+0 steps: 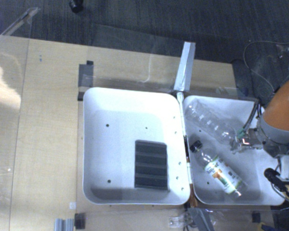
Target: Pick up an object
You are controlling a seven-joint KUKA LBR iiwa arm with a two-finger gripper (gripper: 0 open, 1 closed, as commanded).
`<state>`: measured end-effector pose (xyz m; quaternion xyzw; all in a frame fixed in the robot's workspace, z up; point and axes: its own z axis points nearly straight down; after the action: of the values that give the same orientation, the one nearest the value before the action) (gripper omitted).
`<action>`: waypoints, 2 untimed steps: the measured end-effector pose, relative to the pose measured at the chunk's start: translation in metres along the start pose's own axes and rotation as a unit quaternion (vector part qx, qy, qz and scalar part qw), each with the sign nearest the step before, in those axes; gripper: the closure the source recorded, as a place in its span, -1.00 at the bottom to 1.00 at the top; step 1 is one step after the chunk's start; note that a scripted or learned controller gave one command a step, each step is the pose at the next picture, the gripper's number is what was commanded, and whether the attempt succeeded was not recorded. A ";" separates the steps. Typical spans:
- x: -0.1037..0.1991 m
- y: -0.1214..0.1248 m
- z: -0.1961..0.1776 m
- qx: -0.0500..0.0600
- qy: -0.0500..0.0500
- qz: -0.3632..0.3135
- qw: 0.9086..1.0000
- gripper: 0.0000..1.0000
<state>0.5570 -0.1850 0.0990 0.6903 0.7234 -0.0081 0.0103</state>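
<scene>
Bench of pale wood (43, 145) carries two shallow white plastic bins side by side, seen from above at a slant. The left bin (99, 134) holds a dark ribbed rectangular block (151, 164), lying flat towards its near right part, its long side running away from the camera. The right bin (257, 192) holds two bottles. A clear plastic bottle with a black cap and a green and white label (218, 172) lies on its side across the middle of the bin, cap towards the wall shared with the left bin, base towards the near right corner. A second, larger clear plastic bottle without a label (210, 121) lies on its side in the far part of the same bin, slanting from the far left corner towards the right; the two bottles are near each other but apart.

The grey arm with its orange band (283, 110) reaches in from the right, above the right side of the right bin. The gripper (245, 140) hangs just beside the right end of the unlabelled bottle; whether it touches that bottle cannot be told, nor whether it is released or clenched, and nothing is seen held in it. A grey metal bar (185, 66) stands behind the bins where they meet.
</scene>
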 end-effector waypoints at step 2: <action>0.010 0.060 0.011 -0.005 0.010 -0.128 0.992 -1.00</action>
<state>0.6164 -0.1723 0.0881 0.5917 0.8061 0.0015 0.0050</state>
